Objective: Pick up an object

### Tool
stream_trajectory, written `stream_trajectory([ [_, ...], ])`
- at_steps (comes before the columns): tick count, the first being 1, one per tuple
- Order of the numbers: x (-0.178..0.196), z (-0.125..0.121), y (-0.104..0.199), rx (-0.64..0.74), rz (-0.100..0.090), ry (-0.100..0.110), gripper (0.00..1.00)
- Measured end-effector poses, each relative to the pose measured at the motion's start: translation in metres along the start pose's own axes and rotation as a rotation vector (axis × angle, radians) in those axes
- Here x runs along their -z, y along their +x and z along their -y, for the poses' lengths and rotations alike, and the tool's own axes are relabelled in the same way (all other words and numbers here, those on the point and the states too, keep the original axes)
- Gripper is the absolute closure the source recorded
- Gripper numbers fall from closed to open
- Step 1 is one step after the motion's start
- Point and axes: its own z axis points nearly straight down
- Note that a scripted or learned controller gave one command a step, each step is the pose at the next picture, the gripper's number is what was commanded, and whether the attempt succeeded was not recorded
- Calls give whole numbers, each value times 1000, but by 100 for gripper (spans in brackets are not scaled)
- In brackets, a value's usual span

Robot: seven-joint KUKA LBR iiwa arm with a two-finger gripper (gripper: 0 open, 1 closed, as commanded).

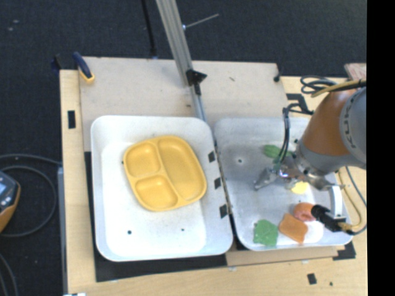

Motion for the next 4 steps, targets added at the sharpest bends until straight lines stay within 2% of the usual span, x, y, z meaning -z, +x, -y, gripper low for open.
stream_trajectory([
  [1, 14, -2, 0, -3, -1, -7, 100],
  [2, 59, -9, -6, 5, 1, -3, 100],
  [3, 121, -11, 0, 6, 1, -5, 100],
  [4, 185, -13, -7, 5, 2, -6, 100],
])
